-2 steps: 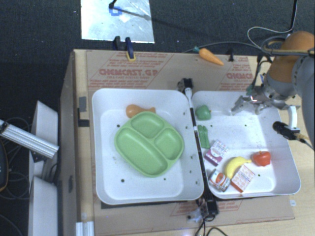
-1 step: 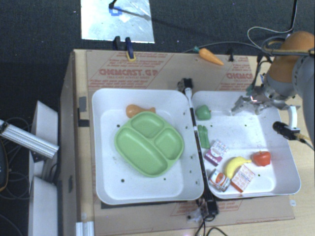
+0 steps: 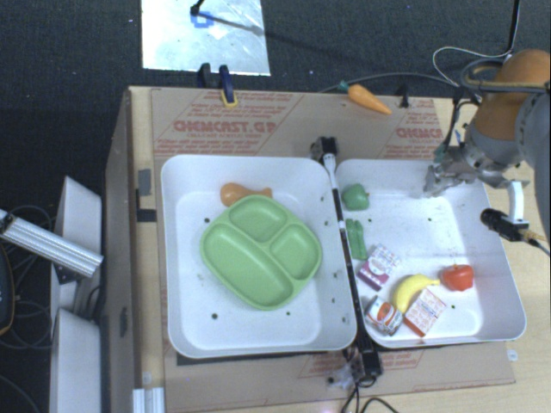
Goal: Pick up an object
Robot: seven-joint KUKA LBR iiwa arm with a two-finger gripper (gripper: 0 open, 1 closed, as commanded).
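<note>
While the claw [image 3: 441,179] hangs over the right bin's [image 3: 491,256] far edge — grip state cannot be told — nothing is seen lifted.

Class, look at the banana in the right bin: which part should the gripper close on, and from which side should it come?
Grip the banana across its thick middle, coming straight down from above. It lies flat and curved, upper end toward the tomato, lower end beside a small carton. Probably close the gripper across its narrow width, since packets crowd the ends.
</note>
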